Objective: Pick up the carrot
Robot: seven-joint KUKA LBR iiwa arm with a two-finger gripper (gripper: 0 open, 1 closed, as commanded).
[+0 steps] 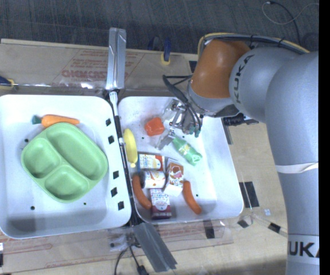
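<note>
While the carrot (60, 120) lies by the left bin's (10, 211) far edge, the gripper (175, 126), its grip state unreadable, hangs over the right bin (225, 176)

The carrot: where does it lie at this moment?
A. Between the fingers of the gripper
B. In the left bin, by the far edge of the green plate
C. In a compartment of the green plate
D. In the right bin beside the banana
B. The carrot lies on the floor of the left bin, along the far edge of the green plate, while the gripper is over the right bin.
</note>
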